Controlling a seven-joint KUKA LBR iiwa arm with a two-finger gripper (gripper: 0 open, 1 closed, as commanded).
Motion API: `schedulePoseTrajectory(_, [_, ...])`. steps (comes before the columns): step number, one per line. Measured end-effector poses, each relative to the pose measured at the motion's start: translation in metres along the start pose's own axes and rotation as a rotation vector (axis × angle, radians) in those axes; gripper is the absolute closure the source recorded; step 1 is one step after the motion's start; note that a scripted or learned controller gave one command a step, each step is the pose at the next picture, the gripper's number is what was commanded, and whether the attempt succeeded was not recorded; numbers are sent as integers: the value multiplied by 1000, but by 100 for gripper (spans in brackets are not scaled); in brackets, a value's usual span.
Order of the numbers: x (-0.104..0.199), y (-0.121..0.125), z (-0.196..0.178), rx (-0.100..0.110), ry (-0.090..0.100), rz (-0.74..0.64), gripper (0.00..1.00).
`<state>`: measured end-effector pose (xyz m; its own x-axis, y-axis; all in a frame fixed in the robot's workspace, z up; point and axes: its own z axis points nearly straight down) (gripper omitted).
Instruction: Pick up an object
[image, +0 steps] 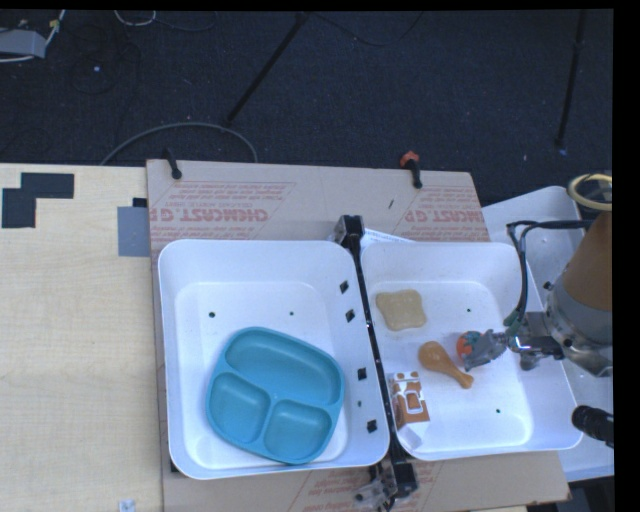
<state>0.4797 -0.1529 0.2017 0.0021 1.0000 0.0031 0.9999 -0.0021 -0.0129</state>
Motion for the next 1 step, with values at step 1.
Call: schedulePoseTrajectory(1, [0,2,-4,-9,-2,-1,0])
